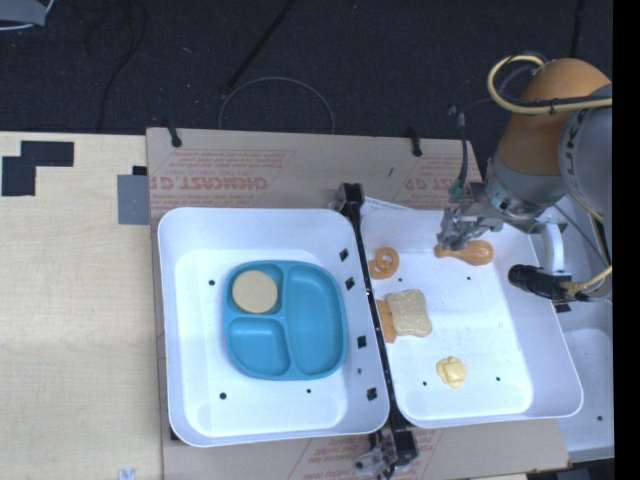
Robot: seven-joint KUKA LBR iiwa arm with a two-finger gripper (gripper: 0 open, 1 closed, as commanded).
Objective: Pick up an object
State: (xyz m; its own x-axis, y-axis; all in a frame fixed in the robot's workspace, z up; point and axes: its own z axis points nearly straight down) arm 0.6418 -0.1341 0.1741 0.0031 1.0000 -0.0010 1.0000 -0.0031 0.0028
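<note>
- Your gripper (pixel 462 234) sits low at the back of the right bin (pixel 545 363), right on the left end of the orange drumstick-shaped toy (pixel 476 252); centre on its narrow part before you lift, and rise straight.
- Whether the gripper is spread or closed, or grips the toy at all, you cannot tell; the wrist hides that.
- The pretzel (pixel 383 262), toast (pixel 408 313) and small yellow piece (pixel 451 371) lie apart.

Two white bins side by side: left bin (pixel 190 268), right bin (pixel 520 368). Blue divided tray (pixel 300 328) in left bin. Cardboard sheet (pixel 260 173) under bins. Light wooden bench (pixel 70 308). Black cables (pixel 270 98) on dark floor behind.
</note>
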